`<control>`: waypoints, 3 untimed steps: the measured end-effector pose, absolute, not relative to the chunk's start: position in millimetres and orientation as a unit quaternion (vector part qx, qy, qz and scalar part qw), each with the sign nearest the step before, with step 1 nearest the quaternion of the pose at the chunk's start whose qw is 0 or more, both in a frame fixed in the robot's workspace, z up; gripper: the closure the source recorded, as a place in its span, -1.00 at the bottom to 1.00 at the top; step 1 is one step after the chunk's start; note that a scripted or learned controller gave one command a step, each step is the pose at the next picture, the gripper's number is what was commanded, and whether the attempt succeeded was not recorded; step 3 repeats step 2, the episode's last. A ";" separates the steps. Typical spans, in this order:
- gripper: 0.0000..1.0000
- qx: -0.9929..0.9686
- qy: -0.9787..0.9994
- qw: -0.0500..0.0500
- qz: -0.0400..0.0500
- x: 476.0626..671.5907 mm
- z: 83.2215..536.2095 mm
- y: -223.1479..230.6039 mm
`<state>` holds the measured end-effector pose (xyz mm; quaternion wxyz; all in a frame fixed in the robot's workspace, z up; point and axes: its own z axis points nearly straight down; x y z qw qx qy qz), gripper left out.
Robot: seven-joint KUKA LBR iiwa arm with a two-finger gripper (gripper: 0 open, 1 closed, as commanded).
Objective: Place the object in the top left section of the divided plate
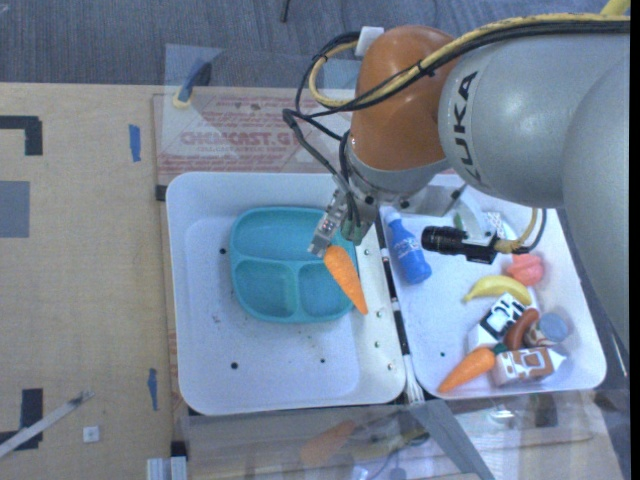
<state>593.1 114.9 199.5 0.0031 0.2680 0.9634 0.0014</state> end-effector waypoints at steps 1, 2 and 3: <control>-1.00 0.268 0.964 0.003 0.001 593.0 199.5 115.1; -1.00 0.302 0.953 0.000 0.000 560.6 174.8 107.9; -1.00 0.302 0.953 0.000 0.000 560.6 174.8 107.9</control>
